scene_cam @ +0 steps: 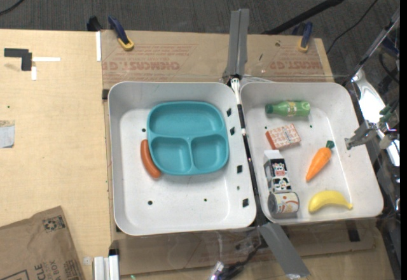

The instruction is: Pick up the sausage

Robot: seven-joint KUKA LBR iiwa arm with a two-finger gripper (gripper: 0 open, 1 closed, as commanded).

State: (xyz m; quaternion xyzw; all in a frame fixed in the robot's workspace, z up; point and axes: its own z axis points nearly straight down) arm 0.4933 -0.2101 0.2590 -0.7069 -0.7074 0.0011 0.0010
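So the orange-red sausage (pixel 150 158) is lying flat in the left white bin (pixel 124 202), tucked right against the left edge of the teal three-compartment plastic plate (pixel 188 137), which sits bare. Probably awkward to grab from that side. The right white bin (pixel 364 164) has a green bottle (pixel 288 107), a reddish snack box (pixel 282 137), a carrot (pixel 318 162), a banana (pixel 329 201), a small carton (pixel 277 172) and a can (pixel 283 203). The pincer (pixel 362 135) hangs at the far right rim, well apart from the sausage; can't tell its opening.
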